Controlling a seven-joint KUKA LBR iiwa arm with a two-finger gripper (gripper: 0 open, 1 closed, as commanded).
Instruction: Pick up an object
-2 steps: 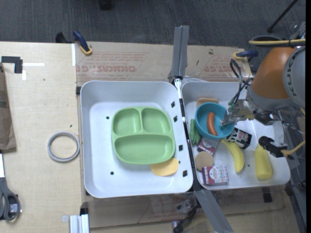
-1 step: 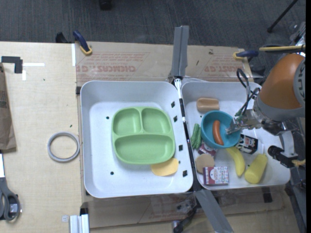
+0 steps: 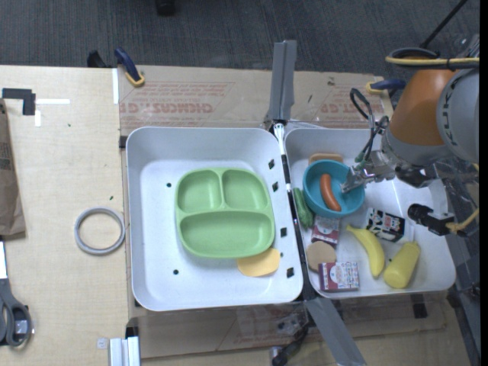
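My gripper [image 3: 357, 177] hangs low in the right bin [image 3: 427, 204], at the right rim of a blue bowl [image 3: 316, 183]. An orange sausage [image 3: 330, 193] lies inside that bowl. In front of the bowl lie a banana [image 3: 371, 251], a yellow bottle [image 3: 402, 265], a black-and-white carton [image 3: 385, 224], a red-and-white box [image 3: 339, 276] and a round tan biscuit [image 3: 322, 255]. A green vegetable [image 3: 303, 208] rests against the bin's left wall. A tan bun [image 3: 326, 158] peeks out behind the bowl.
The left bin [image 3: 149, 204] holds a green divided plate [image 3: 225, 212] and a flat yellow piece [image 3: 259, 264] at its front. A grey ring [image 3: 100, 229] lies on the bench at the left. The arm's orange band [image 3: 421, 105] looms over the right bin's back corner.
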